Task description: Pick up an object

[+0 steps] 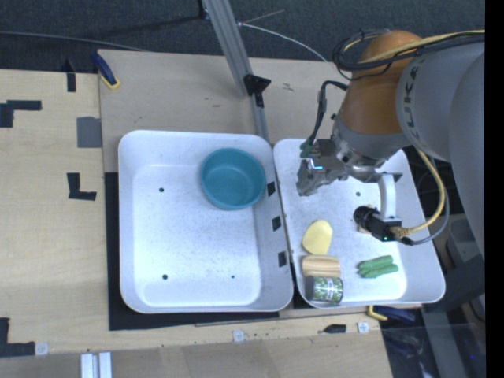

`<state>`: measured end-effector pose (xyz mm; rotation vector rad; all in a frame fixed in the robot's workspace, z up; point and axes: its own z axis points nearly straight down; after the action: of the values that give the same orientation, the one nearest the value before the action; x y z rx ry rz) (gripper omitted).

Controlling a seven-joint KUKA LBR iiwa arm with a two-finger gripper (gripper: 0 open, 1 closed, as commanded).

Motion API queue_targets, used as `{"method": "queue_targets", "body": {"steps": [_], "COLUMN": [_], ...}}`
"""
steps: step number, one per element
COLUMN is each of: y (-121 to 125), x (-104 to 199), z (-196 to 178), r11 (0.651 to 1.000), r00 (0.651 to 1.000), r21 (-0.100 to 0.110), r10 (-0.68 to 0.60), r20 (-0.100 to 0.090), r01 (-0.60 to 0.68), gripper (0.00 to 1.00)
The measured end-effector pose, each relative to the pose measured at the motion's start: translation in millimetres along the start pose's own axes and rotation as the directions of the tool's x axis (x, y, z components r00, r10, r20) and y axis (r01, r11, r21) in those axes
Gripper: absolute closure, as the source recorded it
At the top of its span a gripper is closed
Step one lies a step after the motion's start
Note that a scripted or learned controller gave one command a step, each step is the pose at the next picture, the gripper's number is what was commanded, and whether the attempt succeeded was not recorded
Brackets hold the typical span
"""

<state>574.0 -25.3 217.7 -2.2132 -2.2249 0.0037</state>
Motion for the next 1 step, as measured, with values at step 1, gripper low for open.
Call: {"method": "queue_targets", "body": {"steps": [1], "y": [-9.5], "x": [56.1], "z": [7.3], "r11": [1.0], "r00": [1.0], "r21": [0.0], "r10": [-0.002], "r20": [-0.001], "r01": [0.002], "gripper": [1.0]}}
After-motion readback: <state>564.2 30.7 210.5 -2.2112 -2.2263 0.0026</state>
